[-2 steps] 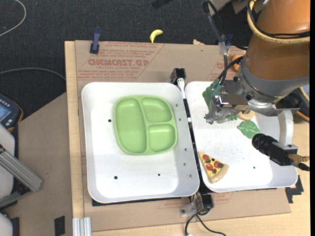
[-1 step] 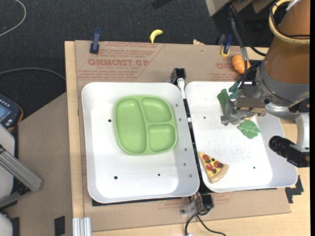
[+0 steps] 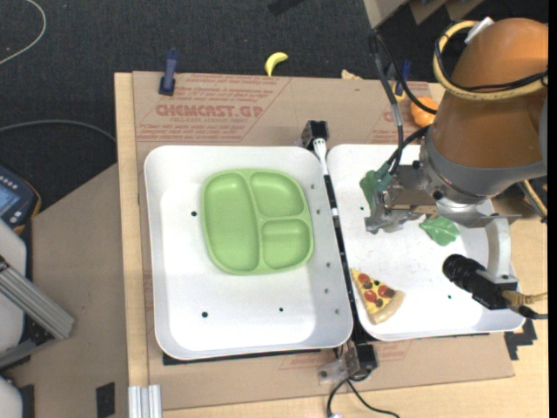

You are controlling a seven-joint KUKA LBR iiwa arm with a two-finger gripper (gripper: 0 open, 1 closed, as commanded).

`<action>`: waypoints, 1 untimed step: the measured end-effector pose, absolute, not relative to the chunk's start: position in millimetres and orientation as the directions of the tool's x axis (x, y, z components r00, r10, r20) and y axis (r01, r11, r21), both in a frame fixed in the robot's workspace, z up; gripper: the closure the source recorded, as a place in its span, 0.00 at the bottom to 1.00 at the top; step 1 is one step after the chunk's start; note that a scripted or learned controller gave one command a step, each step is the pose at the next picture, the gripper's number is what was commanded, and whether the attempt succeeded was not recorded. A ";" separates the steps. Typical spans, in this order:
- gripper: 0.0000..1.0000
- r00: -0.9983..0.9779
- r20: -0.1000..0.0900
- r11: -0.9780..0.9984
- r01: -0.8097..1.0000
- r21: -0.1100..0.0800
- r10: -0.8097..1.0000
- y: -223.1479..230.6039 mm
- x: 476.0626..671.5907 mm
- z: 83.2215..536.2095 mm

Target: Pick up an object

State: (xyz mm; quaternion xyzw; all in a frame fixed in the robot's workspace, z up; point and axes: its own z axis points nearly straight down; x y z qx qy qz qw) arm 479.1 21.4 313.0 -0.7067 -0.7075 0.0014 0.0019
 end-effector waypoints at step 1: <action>1.00 -0.007 0.003 0.007 1.000 0.012 1.000 79.1 480.2 409.9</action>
